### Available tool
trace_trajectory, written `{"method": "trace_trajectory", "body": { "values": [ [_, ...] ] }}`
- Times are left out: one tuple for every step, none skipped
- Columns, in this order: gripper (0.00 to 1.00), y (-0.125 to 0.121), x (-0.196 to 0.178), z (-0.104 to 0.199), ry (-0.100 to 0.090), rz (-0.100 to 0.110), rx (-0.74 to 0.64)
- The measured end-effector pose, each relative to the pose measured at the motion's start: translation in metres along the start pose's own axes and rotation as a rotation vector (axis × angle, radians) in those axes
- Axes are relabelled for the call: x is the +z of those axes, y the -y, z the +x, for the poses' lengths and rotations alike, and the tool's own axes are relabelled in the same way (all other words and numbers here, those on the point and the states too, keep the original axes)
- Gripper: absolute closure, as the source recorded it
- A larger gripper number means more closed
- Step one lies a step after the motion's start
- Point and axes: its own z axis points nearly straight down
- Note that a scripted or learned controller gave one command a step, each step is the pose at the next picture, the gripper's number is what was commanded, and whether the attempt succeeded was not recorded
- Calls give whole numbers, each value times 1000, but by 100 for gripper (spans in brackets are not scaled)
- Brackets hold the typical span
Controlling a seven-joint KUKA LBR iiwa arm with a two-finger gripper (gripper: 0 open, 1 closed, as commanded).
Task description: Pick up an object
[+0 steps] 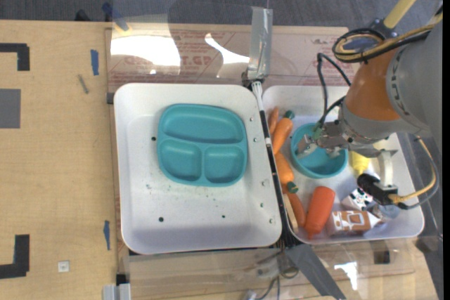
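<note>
The right bin (411, 221) holds a teal bowl (323, 161), several orange carrots (281, 133) along its left wall, a thick orange-red piece (320, 209), a small brown and white carton (350, 221) and a yellow item (358, 161). My gripper (308, 145) hangs low over the bowl's left rim, close to the carrots. The grey arm with its orange band (365, 91) comes in from the right and hides the bin's back right part.
In the left bin (133, 172) lies a teal divided plate (202, 144). A clear plastic wall (260, 46) stands behind the two bins. Bare wooden bench (49, 151) stretches to the left.
</note>
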Motion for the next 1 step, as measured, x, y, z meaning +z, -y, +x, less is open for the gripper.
{"method": "trace_trajectory", "body": {
  "values": [
    [100, -2, -12, 0, 2, -6, -3]
  ]
}}
